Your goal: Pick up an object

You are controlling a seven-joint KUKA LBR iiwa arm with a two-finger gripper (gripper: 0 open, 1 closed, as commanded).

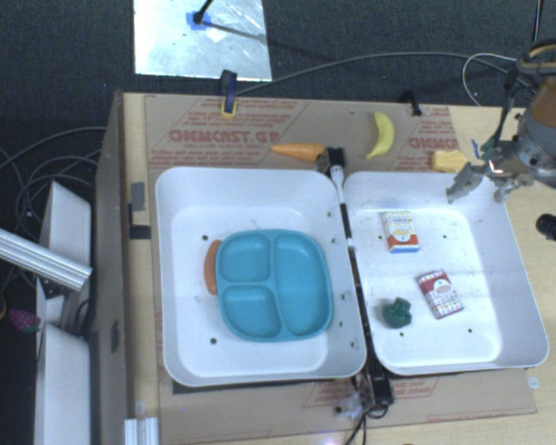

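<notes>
We found the claw (486, 179) at the right of the frame, over the upper right corner of the right bin (514, 267). Its two fingers (461, 185) were spread apart, and nothing sat between them. The grey arm (549, 123) rose above it toward the upper right edge.

Just left of the claw, outside the bin, a yellow block (449, 161) lay on the board (259, 128). Further left on the board were a banana (382, 134) and a carrot (298, 153).

Inside the right bin, we noted three items, all well apart from the claw: a small white box (400, 231) near the upper middle, a red packet (440, 294) below it, and a green toy (398, 312) toward the lower left.

The left bin (181, 239) held a blue divided plate (274, 283). An orange sausage-shaped item (209, 265) lay against the plate's left edge.

At the upper left of the frame, a shiny metal sheet (202, 26) lay on the dark floor.
</notes>
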